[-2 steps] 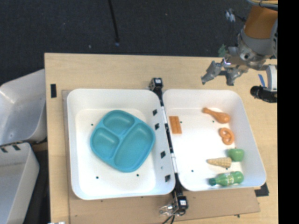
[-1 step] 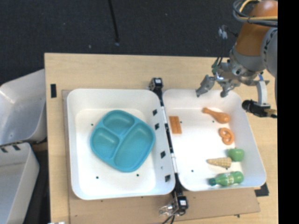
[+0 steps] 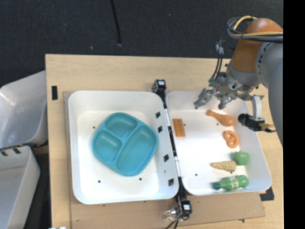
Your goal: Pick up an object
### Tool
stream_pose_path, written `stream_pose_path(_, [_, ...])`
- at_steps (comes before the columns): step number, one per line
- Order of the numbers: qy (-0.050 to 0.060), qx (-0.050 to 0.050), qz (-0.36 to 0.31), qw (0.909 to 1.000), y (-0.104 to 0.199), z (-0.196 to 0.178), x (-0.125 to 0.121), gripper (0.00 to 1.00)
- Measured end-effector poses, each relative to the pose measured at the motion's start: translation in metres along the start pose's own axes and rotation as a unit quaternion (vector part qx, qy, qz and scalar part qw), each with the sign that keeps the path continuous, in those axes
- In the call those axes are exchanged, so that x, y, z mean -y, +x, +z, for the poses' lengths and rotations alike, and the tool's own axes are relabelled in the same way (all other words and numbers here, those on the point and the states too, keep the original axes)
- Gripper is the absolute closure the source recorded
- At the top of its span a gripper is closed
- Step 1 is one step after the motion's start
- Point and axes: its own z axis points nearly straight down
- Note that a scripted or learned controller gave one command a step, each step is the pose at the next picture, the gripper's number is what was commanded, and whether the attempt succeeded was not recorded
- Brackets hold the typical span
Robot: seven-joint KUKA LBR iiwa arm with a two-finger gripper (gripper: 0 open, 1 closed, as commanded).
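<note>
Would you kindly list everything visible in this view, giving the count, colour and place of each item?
bench: one, light wood, under both bins
left bin: one, white
divided plate: one, teal, centre of left bin
right bin: one, white
flat block: one, orange, right bin near divider
drumstick: one, orange, right bin, far side
pretzel: one, orange, right bin
green piece: one, right bin
cone: one, tan, beside green piece
bottle: one, green, right bin's near edge
arm: one, grey and orange
gripper: one, over right bin's far edge
</note>
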Motion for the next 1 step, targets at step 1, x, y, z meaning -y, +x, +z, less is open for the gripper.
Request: stream_pose_path(1, [-0.003,0.001,0.001,1.0,-0.0015,0.0503,-0.0007,0.0])
